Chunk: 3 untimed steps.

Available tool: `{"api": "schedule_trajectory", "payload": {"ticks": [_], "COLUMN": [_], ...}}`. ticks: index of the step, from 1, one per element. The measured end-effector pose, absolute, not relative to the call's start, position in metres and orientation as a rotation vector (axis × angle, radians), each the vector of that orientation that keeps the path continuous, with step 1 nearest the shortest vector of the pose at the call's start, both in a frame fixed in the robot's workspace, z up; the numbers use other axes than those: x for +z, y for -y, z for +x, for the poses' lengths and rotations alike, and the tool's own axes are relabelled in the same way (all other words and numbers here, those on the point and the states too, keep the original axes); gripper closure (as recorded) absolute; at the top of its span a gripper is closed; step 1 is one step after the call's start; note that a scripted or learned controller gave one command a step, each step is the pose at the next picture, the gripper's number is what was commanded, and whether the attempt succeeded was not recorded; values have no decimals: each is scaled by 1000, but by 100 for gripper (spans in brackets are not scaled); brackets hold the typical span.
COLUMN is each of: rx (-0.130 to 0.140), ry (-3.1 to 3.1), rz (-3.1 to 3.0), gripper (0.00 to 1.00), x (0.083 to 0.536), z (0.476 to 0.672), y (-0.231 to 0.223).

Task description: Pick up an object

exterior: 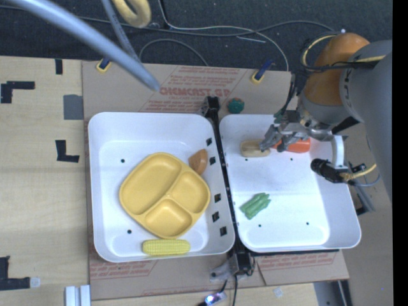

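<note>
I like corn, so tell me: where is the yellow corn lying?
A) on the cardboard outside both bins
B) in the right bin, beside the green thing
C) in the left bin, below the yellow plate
C: the corn lies in the left bin, just below the yellow plate.

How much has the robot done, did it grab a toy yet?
Done: the gripper is down in the right bin, next to the tan toy and orange toy. In hand: nothing visibly held. Left: gripping one and lifting it.
</note>
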State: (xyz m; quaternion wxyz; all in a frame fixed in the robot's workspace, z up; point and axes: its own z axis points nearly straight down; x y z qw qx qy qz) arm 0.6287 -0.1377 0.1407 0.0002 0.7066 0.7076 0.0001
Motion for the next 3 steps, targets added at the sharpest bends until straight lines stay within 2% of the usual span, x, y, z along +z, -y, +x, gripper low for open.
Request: {"api": "schedule_trajectory", "payload": {"ticks": [2, 3], "rx": [1, 0], "ry": [-2222, -2229], "rz": [2219, 2216], "gripper": [100, 100], "x": [230, 239], "z": [637, 632], "y": [141, 86]}}
